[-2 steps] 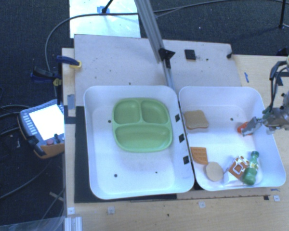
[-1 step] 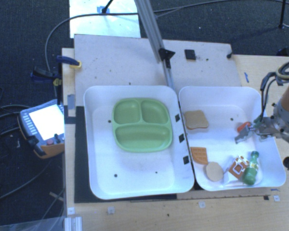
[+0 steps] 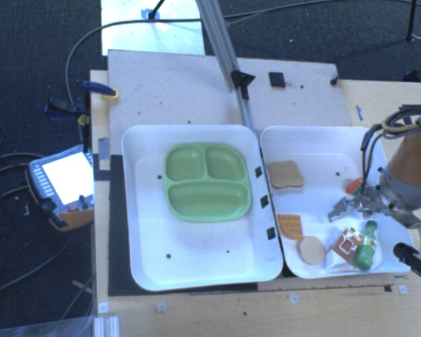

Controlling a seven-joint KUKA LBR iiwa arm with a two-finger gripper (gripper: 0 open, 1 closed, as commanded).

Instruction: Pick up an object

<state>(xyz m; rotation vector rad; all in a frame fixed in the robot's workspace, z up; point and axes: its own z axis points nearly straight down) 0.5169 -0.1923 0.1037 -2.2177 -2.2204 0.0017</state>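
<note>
- Objects for picking lay in the right bin (image 3: 316,142), none yet lifted; entries follow from largest to smallest.
- Left bin (image 3: 147,258): held a green divided plate (image 3: 207,181), well apart from the arm.
- Arm (image 3: 410,163): reached in from the right, its wrist above the right bin's far side.
- Gripper (image 3: 347,206): hung low over the bin floor, nothing seen between its fingers; whether they stood apart or together could not be told.
- Toast slice (image 3: 286,175): lay flat near the bin's left wall.
- Green bottle (image 3: 365,248): lay beside a small orange-and-white box (image 3: 347,243), just below the gripper.
- Round biscuit (image 3: 312,250) and orange cracker (image 3: 290,225): lay close together, left of the box.
- Small orange piece (image 3: 354,185): lay just above the gripper, partly hidden.
- Advice: choose the nearest item standing proud, probably the bottle; centre the fingers across its narrow side, descend straight, close fully before lifting.
</note>
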